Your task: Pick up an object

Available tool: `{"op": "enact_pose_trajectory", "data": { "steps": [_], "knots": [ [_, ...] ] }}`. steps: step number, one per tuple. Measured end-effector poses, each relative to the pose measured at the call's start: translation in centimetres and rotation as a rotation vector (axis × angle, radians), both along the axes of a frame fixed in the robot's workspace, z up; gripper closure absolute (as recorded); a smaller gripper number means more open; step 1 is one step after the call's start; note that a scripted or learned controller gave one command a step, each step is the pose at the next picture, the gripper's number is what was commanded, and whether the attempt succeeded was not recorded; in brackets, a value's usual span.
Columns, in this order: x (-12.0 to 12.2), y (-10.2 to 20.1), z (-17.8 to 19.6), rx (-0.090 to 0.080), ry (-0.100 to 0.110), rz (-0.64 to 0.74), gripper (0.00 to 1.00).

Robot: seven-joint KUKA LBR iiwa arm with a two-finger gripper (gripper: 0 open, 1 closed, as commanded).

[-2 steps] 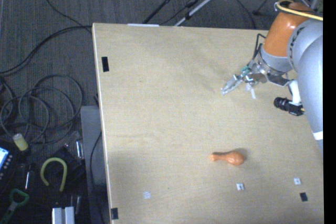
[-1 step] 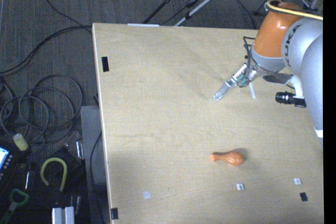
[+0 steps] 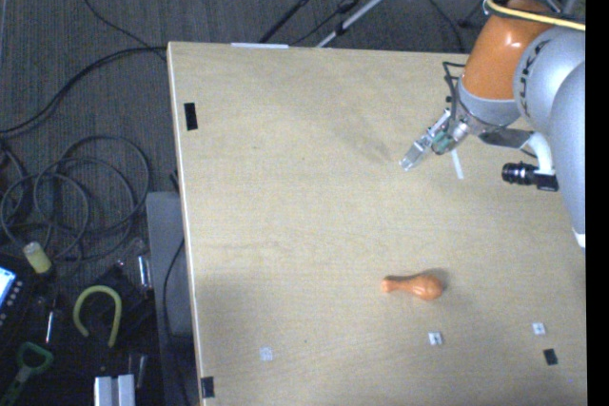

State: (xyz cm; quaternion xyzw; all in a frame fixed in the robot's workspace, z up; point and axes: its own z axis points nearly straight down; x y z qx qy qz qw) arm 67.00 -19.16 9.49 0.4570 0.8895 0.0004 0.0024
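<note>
Your bench [image 3: 285, 204]: flat, matte, pale tan surface, small black and white markers near edges. Your target, orange object [image 3: 415, 286]: smooth, bulbous at one end, tapering to narrow neck, lying on its side toward bench's near edge. Your gripper [image 3: 430, 147]: slim pale metallic fingers [image 3: 415, 155], jaws parted, nothing between them, above bench, well apart from orange object, toward bench's far right.

We see a pear-shaped toy [image 3: 415, 286] lying on the board [image 3: 285, 204], toward its near right part. Gripper [image 3: 433, 145] hangs above the board's far right area, well apart from the toy. Cables [image 3: 67, 195] lie on the floor left of the board.
</note>
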Motion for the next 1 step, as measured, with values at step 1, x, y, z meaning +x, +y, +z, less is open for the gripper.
{"op": "enact_pose_trajectory", "data": {
  "steps": [1],
  "knots": [
    [-0.09, 4.83, 7.17, 0.002, 0.003, -0.123, 1.00]
  ]
}}
